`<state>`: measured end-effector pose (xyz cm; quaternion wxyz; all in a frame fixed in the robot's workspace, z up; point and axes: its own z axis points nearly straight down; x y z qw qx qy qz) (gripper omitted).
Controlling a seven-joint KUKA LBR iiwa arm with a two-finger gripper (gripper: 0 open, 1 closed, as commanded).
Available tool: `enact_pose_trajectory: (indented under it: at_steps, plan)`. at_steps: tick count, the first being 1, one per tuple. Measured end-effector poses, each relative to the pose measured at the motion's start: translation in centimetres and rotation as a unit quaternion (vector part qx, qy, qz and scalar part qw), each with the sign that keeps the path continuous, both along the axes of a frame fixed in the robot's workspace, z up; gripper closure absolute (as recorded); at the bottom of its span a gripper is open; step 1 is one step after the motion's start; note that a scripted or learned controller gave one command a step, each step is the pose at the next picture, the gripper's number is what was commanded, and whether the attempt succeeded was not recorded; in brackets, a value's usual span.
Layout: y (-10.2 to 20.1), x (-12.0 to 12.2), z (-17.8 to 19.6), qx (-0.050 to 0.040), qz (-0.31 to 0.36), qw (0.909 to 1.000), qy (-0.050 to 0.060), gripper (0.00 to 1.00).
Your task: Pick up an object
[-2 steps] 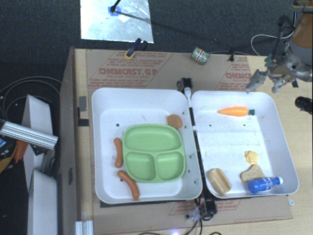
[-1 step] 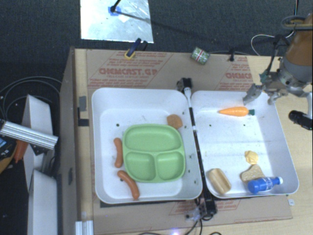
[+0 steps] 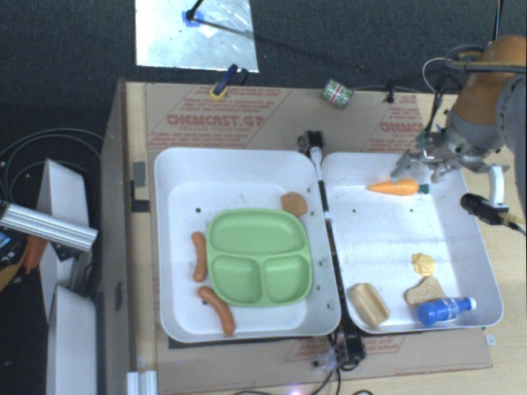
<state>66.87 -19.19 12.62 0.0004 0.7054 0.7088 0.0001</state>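
Observation:
An orange carrot (image 3: 394, 188) with a green stem end lies at the far side of the right bin (image 3: 473, 245). My gripper (image 3: 420, 169) hangs just above and behind the carrot's right end, near the bin's far wall. Its fingers are spread open with nothing between them. At the near end of the same bin lie a bread roll (image 3: 369, 303), a slice of bread (image 3: 426, 289), a blue bottle (image 3: 445, 309) on its side and a small yellow piece (image 3: 423, 262).
The left bin (image 3: 177, 220) holds a green divided plate (image 3: 259, 255), two sausages (image 3: 198, 256) (image 3: 216, 309) and a brown cookie (image 3: 293, 203). A ridge (image 3: 323, 212) divides the bins. A small green can (image 3: 337, 93) lies on the cardboard behind them.

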Motion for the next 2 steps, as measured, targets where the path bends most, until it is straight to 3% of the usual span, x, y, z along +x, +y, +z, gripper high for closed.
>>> enact_pose_trajectory:
  at_steps: [1, 2]
  plan:
    - [0.2, 0.1, -2.3, -0.0007, 0.0, 1.0, -0.002, 0.0]
    - [3.7, 0.1, -4.1, 0.0003, 0.0, 1.0, -0.001, 0.0]
